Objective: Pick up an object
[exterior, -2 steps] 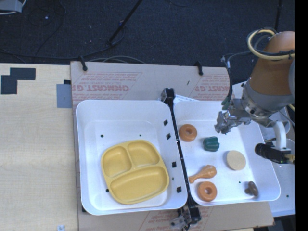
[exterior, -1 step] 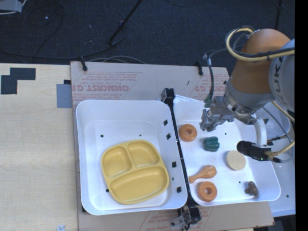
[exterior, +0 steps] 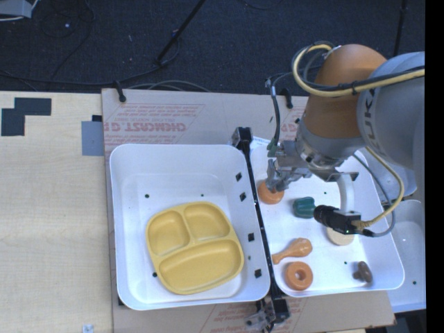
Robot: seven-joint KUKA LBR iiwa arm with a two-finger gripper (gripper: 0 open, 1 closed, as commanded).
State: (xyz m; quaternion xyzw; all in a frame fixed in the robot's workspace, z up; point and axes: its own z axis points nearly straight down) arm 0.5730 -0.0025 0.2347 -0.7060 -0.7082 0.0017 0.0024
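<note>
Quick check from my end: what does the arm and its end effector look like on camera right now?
The arm is grey with a rounded orange section. A yellow cable loops over it, with black cables alongside. The end effector is grey metal.

Robot lab: bench [exterior: 48, 207] with two white bins [exterior: 132, 165], loose cables [exterior: 173, 40] behind.
</note>
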